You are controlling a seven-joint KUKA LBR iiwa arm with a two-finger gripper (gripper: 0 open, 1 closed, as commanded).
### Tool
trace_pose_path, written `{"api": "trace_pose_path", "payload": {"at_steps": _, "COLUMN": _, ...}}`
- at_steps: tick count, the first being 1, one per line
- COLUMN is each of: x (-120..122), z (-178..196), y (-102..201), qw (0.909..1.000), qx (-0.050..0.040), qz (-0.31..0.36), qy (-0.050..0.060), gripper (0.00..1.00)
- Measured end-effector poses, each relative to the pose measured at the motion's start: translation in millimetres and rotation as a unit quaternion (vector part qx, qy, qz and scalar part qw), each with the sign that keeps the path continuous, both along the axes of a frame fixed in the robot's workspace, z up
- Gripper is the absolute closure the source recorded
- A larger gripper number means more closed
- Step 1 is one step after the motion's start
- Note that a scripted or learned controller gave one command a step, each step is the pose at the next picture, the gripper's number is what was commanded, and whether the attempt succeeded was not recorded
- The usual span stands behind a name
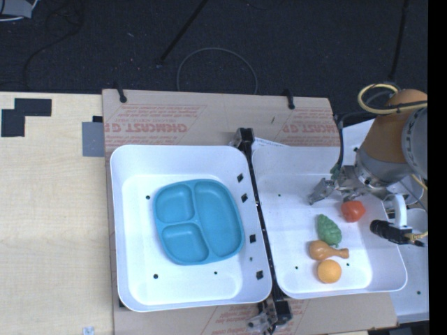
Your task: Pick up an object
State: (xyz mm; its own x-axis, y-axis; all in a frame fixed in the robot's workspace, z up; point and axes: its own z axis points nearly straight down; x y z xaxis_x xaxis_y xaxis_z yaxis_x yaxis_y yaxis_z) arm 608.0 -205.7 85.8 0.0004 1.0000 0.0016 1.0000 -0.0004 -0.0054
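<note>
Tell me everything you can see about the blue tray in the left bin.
The blue tray is a light blue, rounded-rectangle meal tray that looks like smooth plastic. It has three compartments: two smaller ones on its left side and one long one on its right. It lies flat and right side up, turned at a slight angle, near the middle of the left bin. It touches only the bin floor. The compartments hold no visible items.

Bright, even overhead light, soft shadows, slightly soft focus throughout.
</note>
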Motion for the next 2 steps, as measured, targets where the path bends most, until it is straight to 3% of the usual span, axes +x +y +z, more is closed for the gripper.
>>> {"api": "trace_pose_path", "payload": {"at_steps": 1, "x": 1.0, "z": 11.9, "y": -0.6, "qw": 1.0, "qx": -0.0005, "qz": 0.0, "qy": -0.001, "gripper": 1.0}}
{"api": "trace_pose_path", "payload": {"at_steps": 2, "x": 1.7, "z": 75.9, "y": -1.9, "qw": 1.0, "qx": -0.0016, "qz": 0.001, "qy": -0.005, "gripper": 1.0}}
